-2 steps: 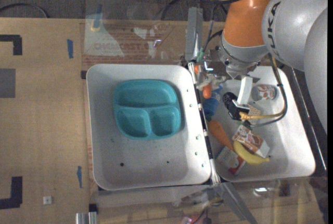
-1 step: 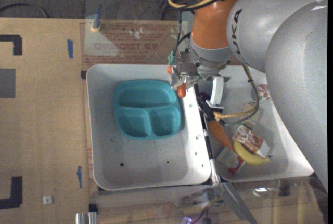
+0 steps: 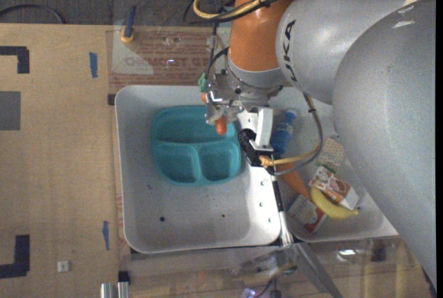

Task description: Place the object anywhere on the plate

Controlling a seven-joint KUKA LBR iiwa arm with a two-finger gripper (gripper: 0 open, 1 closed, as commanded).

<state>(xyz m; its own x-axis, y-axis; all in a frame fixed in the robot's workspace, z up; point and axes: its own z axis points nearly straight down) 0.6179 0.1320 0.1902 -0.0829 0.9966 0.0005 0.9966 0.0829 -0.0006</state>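
Note:
A teal divided plate [image 3: 194,148] with three compartments lies in the left white bin [image 3: 180,220]. My gripper [image 3: 217,120] hangs over the plate's upper right rim. Its metal fingers are shut on a small orange object [image 3: 221,128], which pokes out just below the fingertips, above the edge of the plate's large compartment. The wrist and the orange band above it hide the bin's far right corner.
The right bin [image 3: 367,224] holds a blue bottle [image 3: 284,132], a long orange piece [image 3: 295,180], a banana [image 3: 333,208], a small carton [image 3: 332,186] and a packet [image 3: 304,213]. The bulky arm covers most of that bin. Bare white floor lies below the plate.

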